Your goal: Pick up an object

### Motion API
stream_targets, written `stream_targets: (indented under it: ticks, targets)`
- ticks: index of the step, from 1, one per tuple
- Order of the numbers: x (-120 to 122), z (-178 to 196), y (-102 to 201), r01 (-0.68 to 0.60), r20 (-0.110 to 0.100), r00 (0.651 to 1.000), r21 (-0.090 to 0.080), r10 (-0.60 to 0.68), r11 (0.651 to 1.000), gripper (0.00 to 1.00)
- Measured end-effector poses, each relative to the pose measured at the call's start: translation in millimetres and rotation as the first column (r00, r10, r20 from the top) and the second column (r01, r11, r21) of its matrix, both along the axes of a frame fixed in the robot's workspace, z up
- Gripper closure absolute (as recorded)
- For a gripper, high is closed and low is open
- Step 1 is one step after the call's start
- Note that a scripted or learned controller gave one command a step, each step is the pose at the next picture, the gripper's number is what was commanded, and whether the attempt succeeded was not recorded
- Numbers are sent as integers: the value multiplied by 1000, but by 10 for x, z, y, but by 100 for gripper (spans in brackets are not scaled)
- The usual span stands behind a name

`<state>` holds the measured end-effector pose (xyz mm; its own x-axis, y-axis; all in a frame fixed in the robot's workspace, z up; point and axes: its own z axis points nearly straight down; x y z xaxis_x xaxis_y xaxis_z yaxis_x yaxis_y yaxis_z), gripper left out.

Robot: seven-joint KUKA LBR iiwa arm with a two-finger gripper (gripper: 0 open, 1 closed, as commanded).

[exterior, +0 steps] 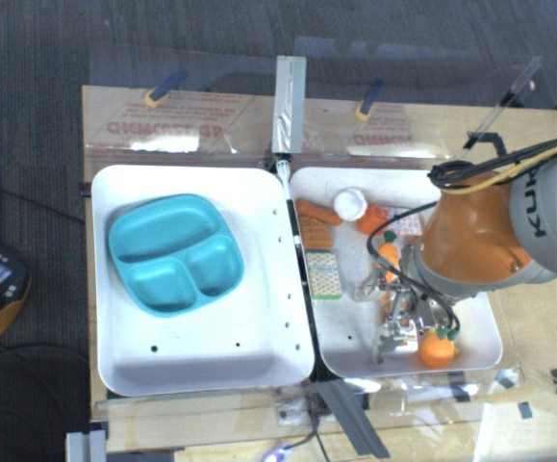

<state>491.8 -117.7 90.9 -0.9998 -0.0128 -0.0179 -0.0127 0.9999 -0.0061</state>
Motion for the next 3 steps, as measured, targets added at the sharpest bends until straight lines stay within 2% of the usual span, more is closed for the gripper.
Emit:
stream_targets:
  ticks: [1,2,3]
  targets:
    - [-4,1,64,-23,0,1000,-2,23,1000,0]
    - [6,102,76,-24,1,1000,-2,24,1000,100]
    - [4,101,77,-24,0,1000,-2,24,1000,0]
